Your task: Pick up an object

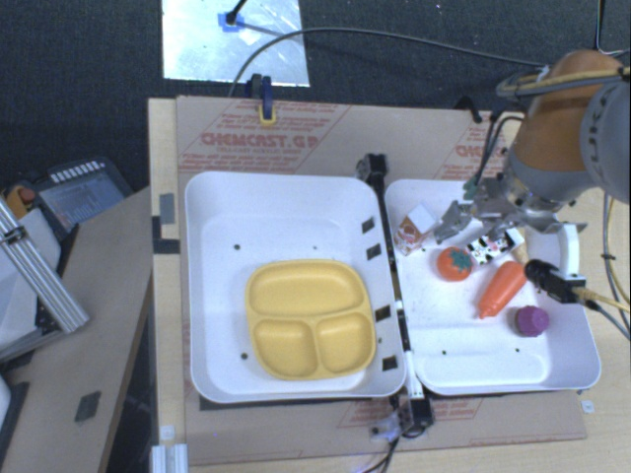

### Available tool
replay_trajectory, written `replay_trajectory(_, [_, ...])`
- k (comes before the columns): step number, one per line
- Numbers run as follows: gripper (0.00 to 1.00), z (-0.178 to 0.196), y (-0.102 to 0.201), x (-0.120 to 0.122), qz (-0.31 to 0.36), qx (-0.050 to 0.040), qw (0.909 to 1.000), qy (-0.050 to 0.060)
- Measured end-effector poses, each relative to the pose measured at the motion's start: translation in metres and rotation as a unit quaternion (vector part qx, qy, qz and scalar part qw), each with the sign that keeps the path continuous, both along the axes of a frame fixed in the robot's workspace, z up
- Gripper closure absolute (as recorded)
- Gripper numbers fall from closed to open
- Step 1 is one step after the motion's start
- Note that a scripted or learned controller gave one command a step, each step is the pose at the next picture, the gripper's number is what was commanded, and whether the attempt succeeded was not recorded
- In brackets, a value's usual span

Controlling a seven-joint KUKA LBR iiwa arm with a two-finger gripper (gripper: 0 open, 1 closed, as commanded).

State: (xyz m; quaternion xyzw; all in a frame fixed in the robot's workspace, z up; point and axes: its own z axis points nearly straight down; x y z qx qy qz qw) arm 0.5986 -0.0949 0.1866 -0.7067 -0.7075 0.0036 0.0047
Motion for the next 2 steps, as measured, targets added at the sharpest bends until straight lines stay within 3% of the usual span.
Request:
replay_trajectory(1, [0.0, 0.007, 0.0, 0.003, 0.001, -0.0007, 1.0, -0.007])
replay_trajectory(2, [0.0, -0.055, 0.0, 0.006, 0.0, -0.0005, 1.0, -0.004])
